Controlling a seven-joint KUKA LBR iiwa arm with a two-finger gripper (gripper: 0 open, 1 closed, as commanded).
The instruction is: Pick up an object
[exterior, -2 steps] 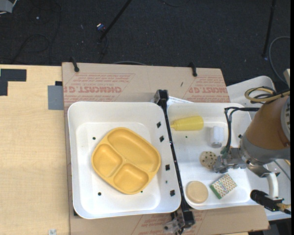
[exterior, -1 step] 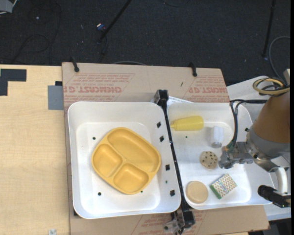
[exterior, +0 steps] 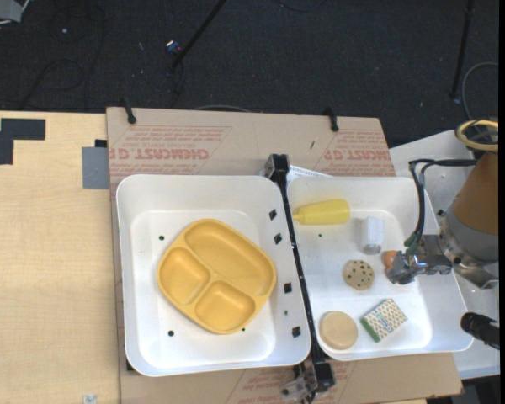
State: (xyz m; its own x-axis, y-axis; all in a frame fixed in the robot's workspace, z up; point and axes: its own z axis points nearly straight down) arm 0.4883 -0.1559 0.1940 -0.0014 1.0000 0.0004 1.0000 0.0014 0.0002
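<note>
While the gripper (exterior: 401, 268) hangs low over the right bin (exterior: 421, 331), fingers unreadable from above, approach step seems underway: nearest candidate is the speckled cookie (exterior: 358, 273) just left of it, so next move calls for a short shift and descent.

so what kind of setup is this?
Likely a lab bin-picking test bench: two white bins on cardboard, toy items such as a yellow divided plate and a cookie, and the robot arm reaching in amid loose cables.
</note>
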